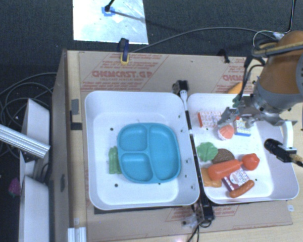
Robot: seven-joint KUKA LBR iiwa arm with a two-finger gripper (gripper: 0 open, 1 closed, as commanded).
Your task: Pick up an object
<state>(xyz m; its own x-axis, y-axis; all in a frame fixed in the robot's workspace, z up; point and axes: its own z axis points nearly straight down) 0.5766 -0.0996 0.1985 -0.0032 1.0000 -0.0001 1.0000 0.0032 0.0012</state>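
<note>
Board lettering: "CHEMCAST GP" is printed in red on the brown board behind the left bin, repeated in rows.
Board, right part: the same red print is seen behind the right bin, too slanted to be read fully.
White card: red print is borne, not legible.
Small packet: red and white label, not legible.
</note>
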